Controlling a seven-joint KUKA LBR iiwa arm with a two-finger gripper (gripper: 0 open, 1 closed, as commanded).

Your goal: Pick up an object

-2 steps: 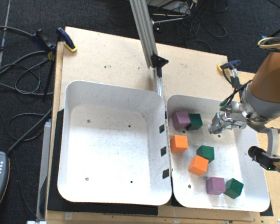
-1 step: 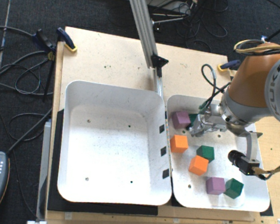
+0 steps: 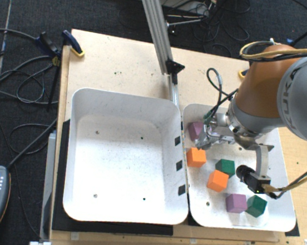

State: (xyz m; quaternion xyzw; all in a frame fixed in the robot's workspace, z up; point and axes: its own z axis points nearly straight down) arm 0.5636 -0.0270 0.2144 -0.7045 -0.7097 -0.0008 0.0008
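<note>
Counting right bin [image 3: 275,222]: two orange cubes [image 3: 196,157], two green [image 3: 225,167], two purple [image 3: 236,203]; end effector [image 3: 213,134] state unclear.

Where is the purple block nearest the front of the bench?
The purple block lies in the right bin, near its front edge, beside a green block and just below an orange block.

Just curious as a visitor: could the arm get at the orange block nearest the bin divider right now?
Probably yes. That orange block sits apart from the others in the right bin, nothing on top, and the pincer hangs just above it.
</note>
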